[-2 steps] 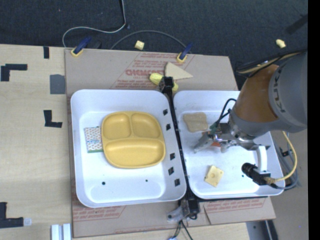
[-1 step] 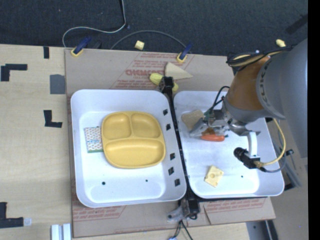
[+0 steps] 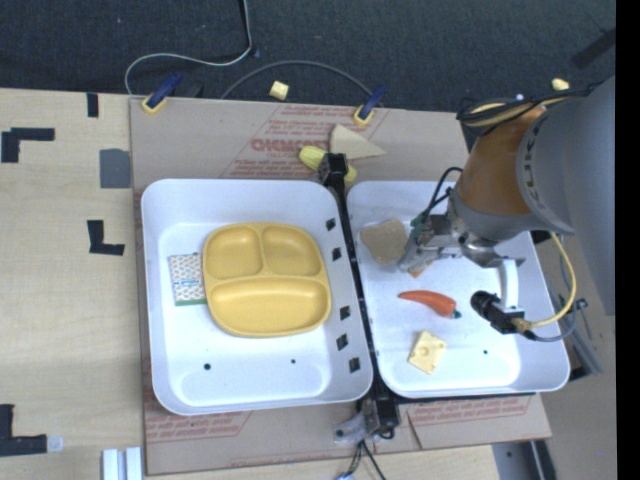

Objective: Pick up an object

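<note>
The arm comes in from the right of the frame and its pincer [image 3: 418, 251] hangs low over the right bin [image 3: 540, 368], just beside a flat tan scrap [image 3: 383, 240] in that bin's upper left; whether the pincer is released or clenched I cannot tell, and nothing can be seen between its tips. Below it, in the middle of the bin, lies a red pepper [image 3: 428, 299], and lower still a yellow cheese wedge [image 3: 427, 352]. The left bin [image 3: 160, 368] holds a yellow divided plate [image 3: 266, 277] with a small patterned card [image 3: 186, 278] touching its left edge. The likely trouble: the tan scrap looks thin and flat, so the tips may close over it and come up bare, or push it against the wall between the bins. Red lettering on the cardboard [image 3: 270, 143] under the bins is too small to read.
</note>
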Robot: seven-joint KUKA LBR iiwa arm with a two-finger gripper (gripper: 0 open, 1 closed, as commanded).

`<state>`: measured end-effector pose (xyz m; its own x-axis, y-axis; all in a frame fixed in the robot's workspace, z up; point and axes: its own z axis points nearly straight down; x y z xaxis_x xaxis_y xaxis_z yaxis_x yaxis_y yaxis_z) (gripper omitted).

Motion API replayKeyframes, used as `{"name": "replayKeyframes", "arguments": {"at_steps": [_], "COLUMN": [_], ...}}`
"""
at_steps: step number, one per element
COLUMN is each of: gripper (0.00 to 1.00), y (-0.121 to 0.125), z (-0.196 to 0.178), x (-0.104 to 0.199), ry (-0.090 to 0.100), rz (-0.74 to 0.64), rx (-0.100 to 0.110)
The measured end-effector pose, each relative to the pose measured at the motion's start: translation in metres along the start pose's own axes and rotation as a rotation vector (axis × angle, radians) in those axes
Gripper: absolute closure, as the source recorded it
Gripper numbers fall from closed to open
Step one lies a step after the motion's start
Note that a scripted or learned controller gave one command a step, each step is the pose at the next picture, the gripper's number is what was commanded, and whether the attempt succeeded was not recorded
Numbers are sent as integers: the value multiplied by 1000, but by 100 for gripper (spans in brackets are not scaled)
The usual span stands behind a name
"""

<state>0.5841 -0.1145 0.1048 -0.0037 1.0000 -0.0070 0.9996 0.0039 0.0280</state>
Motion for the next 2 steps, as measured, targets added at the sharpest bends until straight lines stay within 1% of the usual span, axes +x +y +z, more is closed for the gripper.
{"name": "replayKeyframes", "arguments": {"at_steps": [1, 2], "gripper": [100, 0], "y": [-40, -39], "z": [17, 17], "x": [-56, -53], "ry": [8, 8], "rz": [8, 2], "rx": [22, 22]}}
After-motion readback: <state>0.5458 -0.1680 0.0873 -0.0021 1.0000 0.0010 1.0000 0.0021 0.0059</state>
